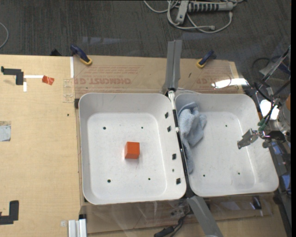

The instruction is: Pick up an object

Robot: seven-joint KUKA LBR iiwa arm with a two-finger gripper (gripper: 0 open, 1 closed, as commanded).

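While the arm reaches in from the right edge, its gripper (247,138) sits low over the right side of the right bin (231,183), near that bin's right wall, with nothing visibly caught in it; the tips are too small and blurred to read, so whether they are spread or closed cannot be told. An orange block (132,150) lies on the floor of the left bin (92,176), a little left of the bin's centre, standing alone and touching neither wall. A crumpled light-blue cloth (191,124) is bunched in the right bin against its left wall, just beside the divider where the two bins meet, well apart from the gripper. Both bins are shallow and white, side by side, resting on a brown cardboard sheet (120,74) with printed lettering. Two blue-and-yellow clamps (81,54) (205,59) pin the cardboard's far edge. To the left is a light wooden board (37,152) carrying a small red piece (47,80) near its top. White cables and a power strip (203,7) lie on the dark floor beyond the bench.
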